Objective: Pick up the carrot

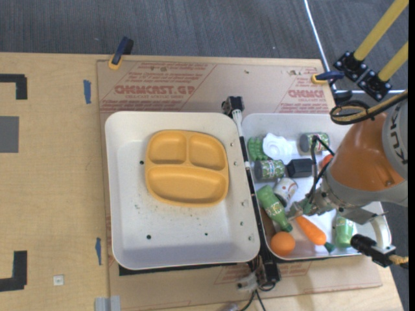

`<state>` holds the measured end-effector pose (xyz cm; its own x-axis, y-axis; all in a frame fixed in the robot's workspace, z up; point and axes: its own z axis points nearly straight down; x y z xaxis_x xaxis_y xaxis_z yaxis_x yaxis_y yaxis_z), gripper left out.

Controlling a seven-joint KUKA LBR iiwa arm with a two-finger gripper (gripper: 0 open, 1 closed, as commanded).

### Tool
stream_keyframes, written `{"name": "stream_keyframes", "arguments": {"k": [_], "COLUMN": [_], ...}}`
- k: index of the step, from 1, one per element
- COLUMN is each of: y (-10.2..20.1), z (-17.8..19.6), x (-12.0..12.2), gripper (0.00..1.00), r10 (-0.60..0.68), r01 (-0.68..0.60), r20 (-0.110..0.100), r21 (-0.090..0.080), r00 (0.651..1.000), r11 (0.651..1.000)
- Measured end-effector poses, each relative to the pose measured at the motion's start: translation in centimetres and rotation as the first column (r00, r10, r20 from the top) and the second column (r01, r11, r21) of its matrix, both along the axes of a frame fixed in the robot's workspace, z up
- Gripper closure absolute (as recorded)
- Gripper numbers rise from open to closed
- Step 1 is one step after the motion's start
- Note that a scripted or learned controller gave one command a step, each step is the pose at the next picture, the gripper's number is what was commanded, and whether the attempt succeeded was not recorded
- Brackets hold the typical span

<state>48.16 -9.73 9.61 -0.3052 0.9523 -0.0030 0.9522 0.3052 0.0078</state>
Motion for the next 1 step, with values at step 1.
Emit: {"name": "stream_keyframes", "arguments": {"k": [1], "y": [0.00], "z": [-0.01], "x": [-0.02], "gripper": [0.00], "r10": [0.000], "r01": [0.000], "r20": [-0.001], "r21": [0.000], "r00": [1.000], "r11": [1.000]}}
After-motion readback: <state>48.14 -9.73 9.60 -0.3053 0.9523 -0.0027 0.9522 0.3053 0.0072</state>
